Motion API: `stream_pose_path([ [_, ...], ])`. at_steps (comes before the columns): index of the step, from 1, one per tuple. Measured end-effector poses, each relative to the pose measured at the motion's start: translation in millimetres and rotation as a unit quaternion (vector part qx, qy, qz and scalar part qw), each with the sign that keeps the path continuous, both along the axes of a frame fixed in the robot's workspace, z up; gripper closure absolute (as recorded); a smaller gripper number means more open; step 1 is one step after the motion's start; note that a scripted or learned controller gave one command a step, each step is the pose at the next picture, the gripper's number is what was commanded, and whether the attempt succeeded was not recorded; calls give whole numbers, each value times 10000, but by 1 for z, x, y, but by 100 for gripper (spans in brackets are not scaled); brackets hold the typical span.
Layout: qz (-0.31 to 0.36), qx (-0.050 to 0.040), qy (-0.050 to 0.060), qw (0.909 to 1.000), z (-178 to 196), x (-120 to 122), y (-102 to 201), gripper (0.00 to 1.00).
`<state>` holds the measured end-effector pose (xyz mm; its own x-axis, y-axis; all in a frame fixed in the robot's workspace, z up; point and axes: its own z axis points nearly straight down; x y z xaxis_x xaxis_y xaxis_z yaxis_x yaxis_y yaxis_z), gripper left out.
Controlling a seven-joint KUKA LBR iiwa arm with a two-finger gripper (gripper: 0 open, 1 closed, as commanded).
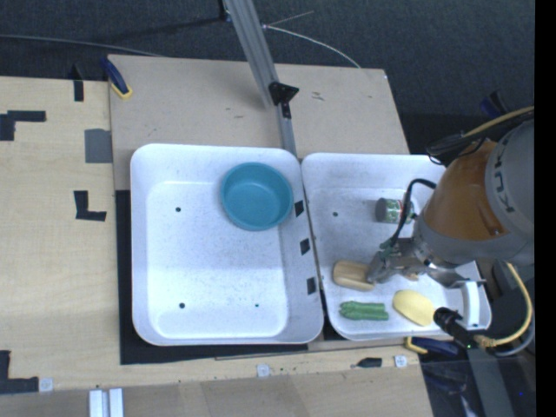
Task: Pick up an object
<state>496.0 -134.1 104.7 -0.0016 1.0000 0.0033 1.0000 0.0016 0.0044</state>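
Gripper (380,270) low in right bin (347,176) | tips at tan block (352,275), apparently touching | finger state: cannot tell | blue bowl (256,196) in left bin (165,168)

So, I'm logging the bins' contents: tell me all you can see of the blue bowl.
The bowl is round, plain blue, looks like plastic, and stands upright with its opening up. It sits in the left bin, at the far right corner near the wall between the two bins. Nothing shows inside it.
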Motion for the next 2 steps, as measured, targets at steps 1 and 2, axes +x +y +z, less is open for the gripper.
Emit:
stream_pose_path([
  [1, -3, -21, 13, 10000, 44, 2, -6, 100],
  [2, 2, -20, 11, 10000, 88, 8, -2, 100],
])
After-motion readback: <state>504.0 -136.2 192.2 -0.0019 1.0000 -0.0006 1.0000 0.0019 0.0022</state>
